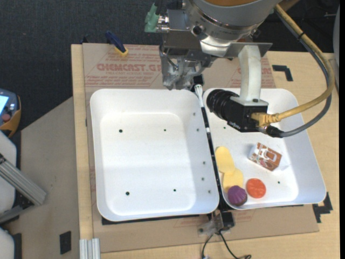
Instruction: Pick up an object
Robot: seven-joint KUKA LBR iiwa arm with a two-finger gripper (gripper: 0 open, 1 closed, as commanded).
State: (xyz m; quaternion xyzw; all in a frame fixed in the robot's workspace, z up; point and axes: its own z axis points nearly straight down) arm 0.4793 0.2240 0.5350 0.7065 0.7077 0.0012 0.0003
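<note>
Candidate objects all lay in the right bin (302, 144), grouped toward its near edge. A purple round piece (236, 195) sat at the near left corner, touching a pale yellow piece (233, 178). A second pale yellow piece (223, 156) lay just beyond it, close to the wall shared with the other bin. An orange round piece (256, 188) rested just right of the purple one. A brown-and-white wrapped item (265, 156) lay a little farther right, apart from the rest. None of them was lifted; all rested on the bin floor.

The gripper (180, 74) hung over the far edge of the bench, above the far rim where the two bins meet, well apart from every object. Nothing was seen between its fingers. Whether they were spread or pressed together could not be told: the metal parts merged at this angle.

Judgement: the pick was not yet done. Left to do: travel over the right bin, descend on one object, close, lift.

The left bin (108, 161) showed bare white floor with four small dark holes. A black cylindrical unit (233, 109) with a yellow cable (302, 108) overhung the far part of the right bin. Both bins sat on a cardboard sheet (135, 63); a blue-and-yellow clip (116, 43) lay at its far left corner.
</note>
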